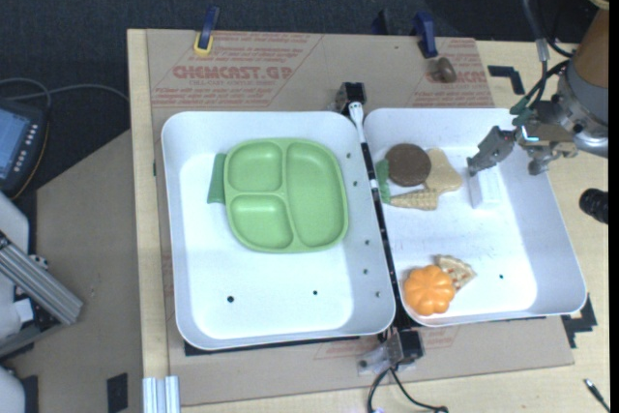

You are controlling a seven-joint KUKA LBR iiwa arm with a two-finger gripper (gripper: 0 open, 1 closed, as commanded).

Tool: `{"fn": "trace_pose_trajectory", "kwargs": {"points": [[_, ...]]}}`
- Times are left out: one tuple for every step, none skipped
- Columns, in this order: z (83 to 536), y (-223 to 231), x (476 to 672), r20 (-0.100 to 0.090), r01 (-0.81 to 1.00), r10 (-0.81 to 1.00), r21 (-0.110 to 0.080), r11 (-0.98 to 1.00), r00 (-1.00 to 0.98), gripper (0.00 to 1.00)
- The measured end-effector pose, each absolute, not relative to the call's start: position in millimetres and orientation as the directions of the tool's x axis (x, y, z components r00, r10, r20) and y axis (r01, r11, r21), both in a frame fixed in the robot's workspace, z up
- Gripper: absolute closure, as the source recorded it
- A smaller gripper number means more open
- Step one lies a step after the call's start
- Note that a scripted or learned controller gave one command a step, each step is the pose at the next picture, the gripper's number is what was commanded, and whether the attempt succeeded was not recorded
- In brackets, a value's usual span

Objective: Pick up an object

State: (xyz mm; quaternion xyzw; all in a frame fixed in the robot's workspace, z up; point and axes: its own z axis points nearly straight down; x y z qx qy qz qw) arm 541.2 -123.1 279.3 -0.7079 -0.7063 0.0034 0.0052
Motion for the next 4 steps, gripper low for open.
{"fn": "trace_pose_trajectory", "kwargs": {"points": [[285,-123,543.0,0.001,1.0,1.0,-0.001,0.0,0.0,0.0],[240,-116,545.4,0.002,1.0,1.0,-0.007,0.0,0.0,0.0],[195,-121,542.2,0.002,1.0,1.0,-0.007,-0.001,0.001,0.0],[136,-113,537.0,0.003,1.0,1.0,-0.008,0.0,0.0,0.0]]}}
